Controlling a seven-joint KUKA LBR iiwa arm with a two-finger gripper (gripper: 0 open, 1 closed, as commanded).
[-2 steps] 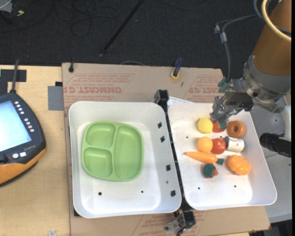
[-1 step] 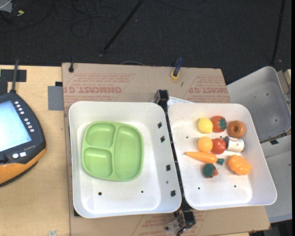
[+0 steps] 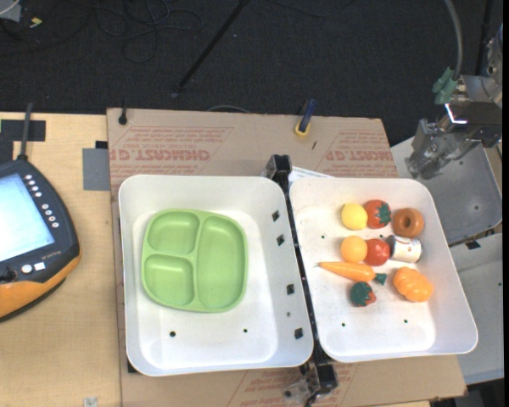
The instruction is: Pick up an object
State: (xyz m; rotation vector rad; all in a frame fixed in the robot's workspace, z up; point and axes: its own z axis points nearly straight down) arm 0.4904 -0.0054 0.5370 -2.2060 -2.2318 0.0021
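Observation:
The right bin (image 3: 445, 329) holds several toy foods in a cluster: a yellow lemon (image 3: 354, 216), a red tomato (image 3: 377, 213), a brown donut (image 3: 408, 222), an orange (image 3: 353, 248), a red fruit (image 3: 377, 251), a small white can (image 3: 405, 249), a carrot (image 3: 348, 270), a strawberry (image 3: 362, 293) and an orange pepper (image 3: 413, 284). My gripper (image 3: 430, 151) hangs beyond the right bin's far right corner, outside the bin and well above the donut in the view. Nothing shows between its tips.
The left bin (image 3: 136, 329) holds a green divided plate (image 3: 195, 259). A teach pendant (image 3: 17, 236) lies on the bench at the far left. A blue and yellow clamp (image 3: 304, 119) sits on the cardboard behind the bins. Cables cross the dark floor at the back.

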